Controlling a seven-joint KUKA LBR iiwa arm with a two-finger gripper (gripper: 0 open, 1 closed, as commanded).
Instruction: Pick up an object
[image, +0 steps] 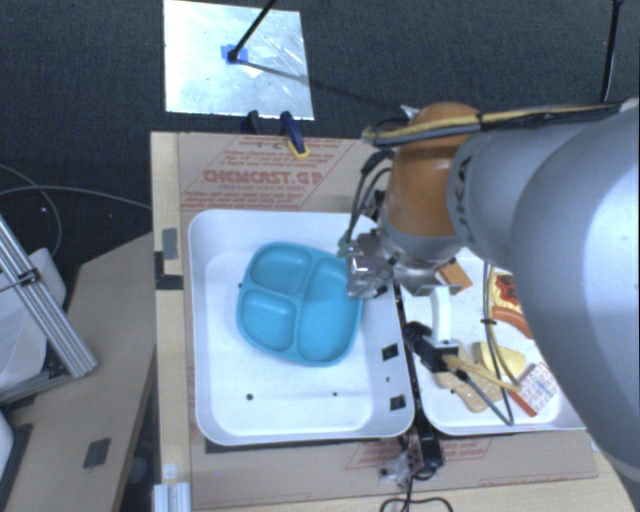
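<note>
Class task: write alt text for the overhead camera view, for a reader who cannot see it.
A grey robot arm with an orange band reaches in from the right, its gripper low over the right edge of a blue plastic divided plate lying in the left shallow white bin. The right white bin holds a jumble of small mixed objects.

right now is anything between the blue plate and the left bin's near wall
Nothing: in the camera view, only bare white floor lies between the blue plate and the left bin's near wall.

Evenly lit, soft, slightly blurred
</note>
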